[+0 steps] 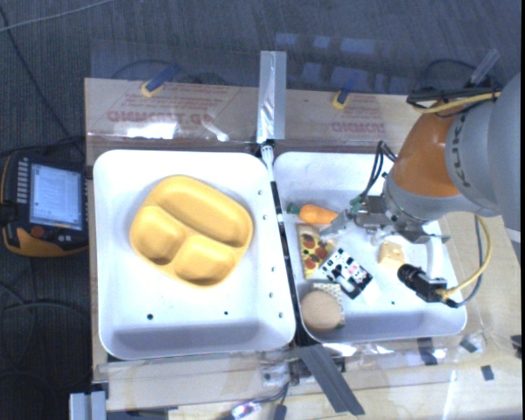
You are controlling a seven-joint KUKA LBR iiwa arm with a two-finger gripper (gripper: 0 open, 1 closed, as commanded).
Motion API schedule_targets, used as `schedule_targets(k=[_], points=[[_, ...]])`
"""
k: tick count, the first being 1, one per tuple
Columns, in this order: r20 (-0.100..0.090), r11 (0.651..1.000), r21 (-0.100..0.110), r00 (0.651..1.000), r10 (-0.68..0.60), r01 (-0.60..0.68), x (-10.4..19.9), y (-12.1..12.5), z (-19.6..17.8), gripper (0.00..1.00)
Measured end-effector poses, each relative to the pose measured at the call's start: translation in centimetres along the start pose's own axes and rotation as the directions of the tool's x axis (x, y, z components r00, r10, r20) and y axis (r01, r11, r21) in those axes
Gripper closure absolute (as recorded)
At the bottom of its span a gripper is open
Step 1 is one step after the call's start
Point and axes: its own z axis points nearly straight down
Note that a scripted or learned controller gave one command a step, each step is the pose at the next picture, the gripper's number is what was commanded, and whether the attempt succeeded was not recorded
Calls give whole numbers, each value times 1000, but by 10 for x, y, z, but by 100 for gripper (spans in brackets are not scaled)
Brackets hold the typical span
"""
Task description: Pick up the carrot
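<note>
Across the middle of the frame sit two shallow white bins side by side; the left bin [114, 322] holds a large yellow three-compartment tray [191, 228], upside down or moulded in rounded lobes; the right bin [420, 322] holds the carrot [317, 214] near its upper left corner, close to the dividing wall; below the carrot lie a pizza slice toy [313, 250], a black-and-white block [348, 272] and a round brown bun [321, 309]; a pale cheese-like piece [390, 252] lies further right. From the right edge the grey arm with its orange band [429, 160] reaches over the right bin; the gripper [360, 217] hangs just right of the carrot, apart from it; whether it is open or closed cannot be told. At far left, outside the bins, rests a handheld control pendant [48, 204].
</note>
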Motion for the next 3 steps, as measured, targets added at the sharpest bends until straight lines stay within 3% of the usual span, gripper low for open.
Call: schedule_targets(k=[1,2,3], points=[[2,988,-6,988,-156,156,26,62,6,0],[-7,987,-1,987,-159,159,30,61,-3,100],[-4,995,71,998,-70,70,54,90,-96,100]])
